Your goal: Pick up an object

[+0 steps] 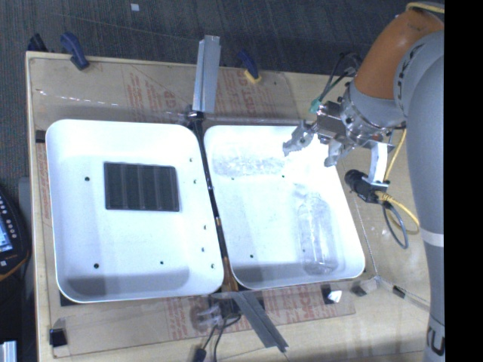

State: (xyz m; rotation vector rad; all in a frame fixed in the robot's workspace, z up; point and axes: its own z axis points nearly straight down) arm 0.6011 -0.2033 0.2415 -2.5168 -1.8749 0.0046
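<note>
**Clear bottle waits as arm hangs over bin's far corner**

A clear plastic bottle (315,232) lies on its side in the right bin (249,266), near the right wall and toward the near end — so transparent that it nearly melts into the white floor. Up by the far wall rests a crumpled clear wrapper (243,164), just as faint. The gripper (315,142) hangs above the bin's far right corner, its two fingers spread apart with nothing between them, well apart from the bottle and nearer the wrapper.

The risk, as it looks from here, lies in the material: a round, slick bottle may roll or squirt out as the fingers close, and lying close to the wall it leaves little room for a finger on that side. The wrapper is flat and thin; fingers may close on air above it.

The left bin (68,202) holds a dark ribbed rectangular block (142,186), well apart from the arm. A metal divider rail (206,70) stands between the bins at the far edge — out of the gripper's way.
</note>
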